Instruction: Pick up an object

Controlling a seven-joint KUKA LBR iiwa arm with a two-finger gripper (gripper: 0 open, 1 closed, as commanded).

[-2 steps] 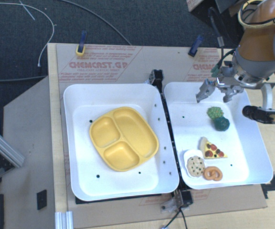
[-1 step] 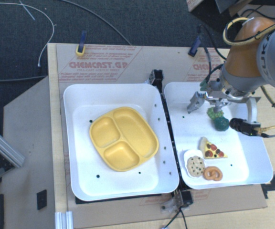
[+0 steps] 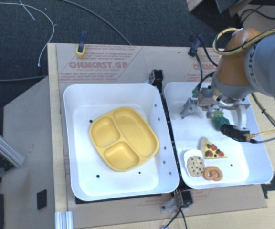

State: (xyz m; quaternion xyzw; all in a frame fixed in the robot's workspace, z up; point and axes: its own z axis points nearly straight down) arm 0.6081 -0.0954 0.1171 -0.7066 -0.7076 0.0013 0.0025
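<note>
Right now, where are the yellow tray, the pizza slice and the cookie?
Yellow tray (image 3: 123, 138): camera view, on the ridge where its three compartments meet.
Pizza slice (image 3: 212, 149): camera view, on its topped middle.
Cookie (image 3: 195, 165): camera view, on its speckled face.

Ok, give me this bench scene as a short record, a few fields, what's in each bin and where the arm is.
left bin: yellow divided tray
right bin: small white plate with cookie and pretzel; pizza slice; teal object
arm: over the right bin
end effector: just above the teal object, grip unclear
</note>
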